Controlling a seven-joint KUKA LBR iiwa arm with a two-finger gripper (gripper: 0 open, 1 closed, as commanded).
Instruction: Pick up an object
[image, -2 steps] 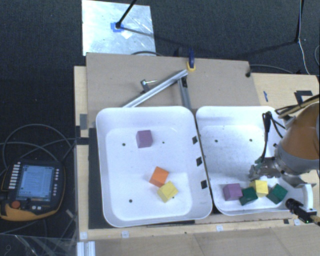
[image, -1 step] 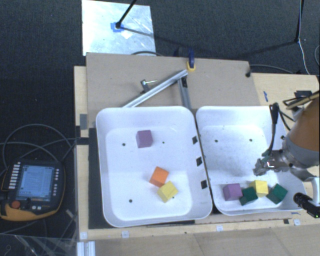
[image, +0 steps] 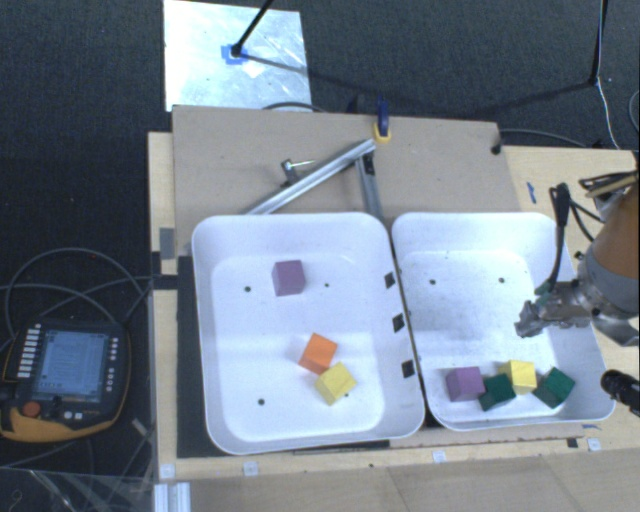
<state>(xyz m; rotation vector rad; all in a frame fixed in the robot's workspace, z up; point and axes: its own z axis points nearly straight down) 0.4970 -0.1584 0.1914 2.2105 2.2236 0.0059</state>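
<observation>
While hanging over the right bin (image: 470, 232) near its right wall, gripper (image: 530, 322) sits above the blocks, can't tell if spread or pinched. Just below: yellow block (image: 522, 375), two green blocks (image: 554, 386) (image: 495, 391), purple block (image: 464, 382) along the near wall. Over in the left bin (image: 215, 330): purple cube (image: 289, 277), orange cube (image: 318, 352) touching yellow cube (image: 336, 382).

the counter (image: 165, 300) in front of you is pale wood, and a brown board (image: 440, 160) covers its far part. two shallow white bins lie side by side on it: the left bin (image: 215, 330) and the right bin (image: 420, 240), rims touching at the centre. a metal bar (image: 310, 180) lies slantwise on the board, just behind the left bin. a dark mat (image: 188, 400) shows under the left bin's near-left edge.
</observation>
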